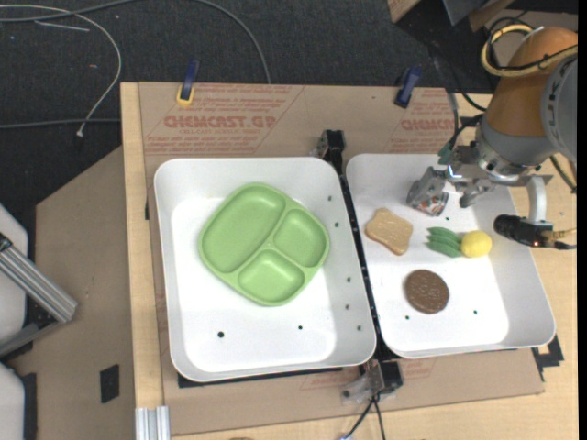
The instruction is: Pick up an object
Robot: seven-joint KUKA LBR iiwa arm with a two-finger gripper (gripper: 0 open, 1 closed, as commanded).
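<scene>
My gripper [429, 196] hangs low over the far part of the right bin [514, 328], on the grey arm with the orange band that comes in from the right. A tan slice of toast [390, 231] lies just in front of it and to the left. A yellow fruit with green leaves [461, 242] sits in front of it and to the right. Nearer the front of the same bin lies a round brown cookie [427, 291]. None of these three touches the gripper.
The left bin [183, 337] holds a green three-part plate [264, 243], tilted diagonally. A black clamp [331, 143] sits at the far end of the seam between the bins. Blue clips [189, 76] [407, 86] hold the cardboard's back edge.
</scene>
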